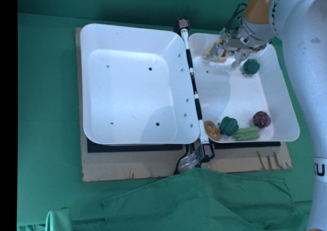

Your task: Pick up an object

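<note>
My gripper (pixel 224 60) hangs over the far part of the right bin (pixel 240 89), fingers spread open with nothing between them. A yellow-orange object (pixel 216 54) lies just under and behind the left finger, partly hidden. A dark green round object (pixel 250 66) sits right beside the right finger. Along the bin's near edge lie an orange pretzel-like piece (pixel 212 130), a green pepper-like toy (pixel 228 125), a light green pod (pixel 247 133) and a dark purple ball (pixel 261 119).
The left bin (pixel 134 84) holds only small dark specks. A black-and-white divider bar (pixel 192 84) runs between the bins. Green cloth (pixel 204 199) is bunched at the bench's front edge. The arm (pixel 301 30) crosses the right side.
</note>
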